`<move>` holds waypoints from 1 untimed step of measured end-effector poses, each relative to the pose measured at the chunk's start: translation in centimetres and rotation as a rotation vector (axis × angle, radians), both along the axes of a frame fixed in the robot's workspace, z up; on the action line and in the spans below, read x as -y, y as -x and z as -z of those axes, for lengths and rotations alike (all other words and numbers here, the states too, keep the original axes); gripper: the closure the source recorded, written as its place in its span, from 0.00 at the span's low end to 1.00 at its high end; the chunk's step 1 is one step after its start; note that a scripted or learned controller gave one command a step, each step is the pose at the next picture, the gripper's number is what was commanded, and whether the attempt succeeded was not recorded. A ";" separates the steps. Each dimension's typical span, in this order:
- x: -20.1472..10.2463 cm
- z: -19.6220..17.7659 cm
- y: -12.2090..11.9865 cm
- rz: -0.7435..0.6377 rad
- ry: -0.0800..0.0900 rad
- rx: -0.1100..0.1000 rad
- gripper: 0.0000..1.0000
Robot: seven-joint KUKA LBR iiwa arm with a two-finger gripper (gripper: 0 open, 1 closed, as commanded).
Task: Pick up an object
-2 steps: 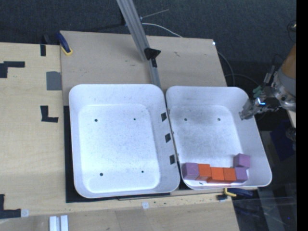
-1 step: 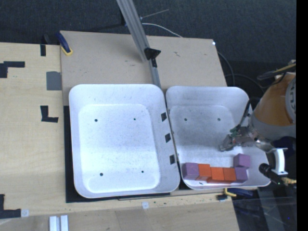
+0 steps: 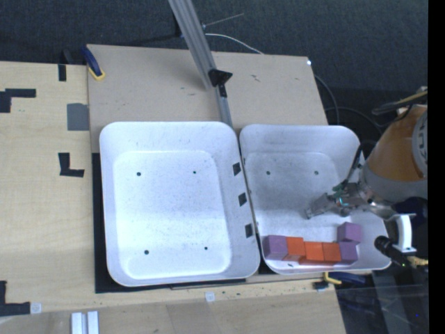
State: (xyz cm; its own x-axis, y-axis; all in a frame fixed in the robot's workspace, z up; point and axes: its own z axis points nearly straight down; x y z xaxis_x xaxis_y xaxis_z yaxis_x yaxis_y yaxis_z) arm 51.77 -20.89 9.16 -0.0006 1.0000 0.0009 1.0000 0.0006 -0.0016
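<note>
Camera view, items as you see them from above:

Bins, two. The left bin and the right bin sit side by side on the worktop, their inner rims touching or nearly so.

Blocks, all in the right bin, along its near wall. You can count about five, though they sit packed together and the edges between the orange ones are hard to separate. Purple blocks, three: one at the left end of the row, one at the right end, and one just behind that, seemingly stacked or leaning on the row. Orange blocks, about two: one beside the left purple block, another further right.

Arm, one. You see it reaching in from the right, grey with its orange band, over the right bin's far-right corner.

Gripper, one. It points left over the floor of the right bin, low and near the middle of its right half. You cannot tell whether it is released or clenched; the tip is small and blurred. No block is seen in it.

Blocks relative to gripper: the row lies nearer the camera than the gripper, apart from it. The rear purple block is nearest, just right of and below the tip.
</note>
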 end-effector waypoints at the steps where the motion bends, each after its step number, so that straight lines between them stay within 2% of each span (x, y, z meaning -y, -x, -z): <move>1: -2.6 -0.1 -6.1 -0.005 0.000 0.004 0.00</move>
